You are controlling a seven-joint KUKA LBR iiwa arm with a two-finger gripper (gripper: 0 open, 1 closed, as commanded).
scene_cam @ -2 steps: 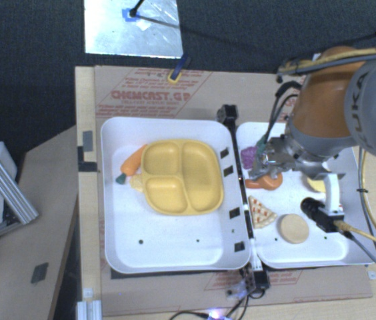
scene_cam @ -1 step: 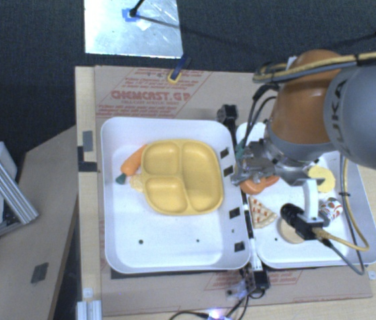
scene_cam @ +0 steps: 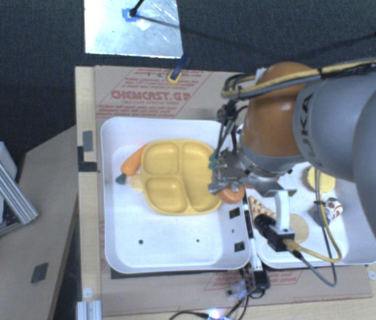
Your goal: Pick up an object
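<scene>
Reaching into the left bin [scene_cam: 118, 245], the gripper [scene_cam: 223, 177] sat low at its right edge beside a yellow divided plate [scene_cam: 175, 175]; its grip state was unclear, nothing visibly lifted yet.

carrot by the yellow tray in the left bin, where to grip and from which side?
Grip the carrot across its orange middle, coming straight down. It lies flat and slanted, with its thick end against the yellow tray, so set the fingers across its width, probably nearer the green tip where there is free floor.

Glossy yellow plastic tray [scene_cam: 175, 177], smooth white plastic bin [scene_cam: 168, 245], matt cardboard [scene_cam: 149, 93]
</scene>
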